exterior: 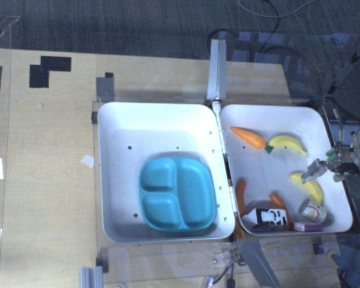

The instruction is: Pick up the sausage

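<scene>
Sausage (241,196): lying along left wall of right bin (275,116), apart from carrot (248,137) | End effector (320,168): over right side, above banana (311,188), jaw state cannot tell | Risk: wall may block one finger, causing a missed grasp.

sausage (241,195) | reddish-brown, lying flat | right bin, by left wall

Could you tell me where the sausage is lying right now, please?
In the camera view the sausage lies in the right bin, against its left wall near the front, just left of the black-and-white box.
</scene>
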Motion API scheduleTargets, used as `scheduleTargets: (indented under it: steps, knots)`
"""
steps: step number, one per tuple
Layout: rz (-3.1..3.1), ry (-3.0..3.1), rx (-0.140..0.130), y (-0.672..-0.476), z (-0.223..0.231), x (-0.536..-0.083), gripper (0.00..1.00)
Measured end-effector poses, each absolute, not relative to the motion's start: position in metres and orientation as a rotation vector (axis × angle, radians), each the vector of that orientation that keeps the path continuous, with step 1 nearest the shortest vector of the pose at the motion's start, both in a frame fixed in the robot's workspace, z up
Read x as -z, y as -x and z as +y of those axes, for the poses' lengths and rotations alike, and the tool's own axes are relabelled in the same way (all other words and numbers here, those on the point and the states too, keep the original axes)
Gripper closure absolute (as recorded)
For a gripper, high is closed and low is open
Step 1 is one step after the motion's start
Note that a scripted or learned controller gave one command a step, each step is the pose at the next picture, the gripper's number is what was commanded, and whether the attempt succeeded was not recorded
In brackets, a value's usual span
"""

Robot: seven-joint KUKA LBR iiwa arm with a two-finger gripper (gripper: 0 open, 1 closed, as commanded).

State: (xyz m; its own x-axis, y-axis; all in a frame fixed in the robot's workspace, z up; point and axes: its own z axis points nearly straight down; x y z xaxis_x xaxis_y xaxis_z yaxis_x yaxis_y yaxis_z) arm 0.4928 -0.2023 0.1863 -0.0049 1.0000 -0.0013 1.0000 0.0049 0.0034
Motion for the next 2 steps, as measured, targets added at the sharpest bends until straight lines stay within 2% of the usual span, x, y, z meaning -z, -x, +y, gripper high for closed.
scheduleTargets:
  steps: [1, 2]
  knots:
    - [2.255, -2.184, -0.003, -0.488, -0.120, -0.134, 0.00]
    - [2.232, -2.195, -0.011, -0.490, -0.099, -0.090, 0.00]
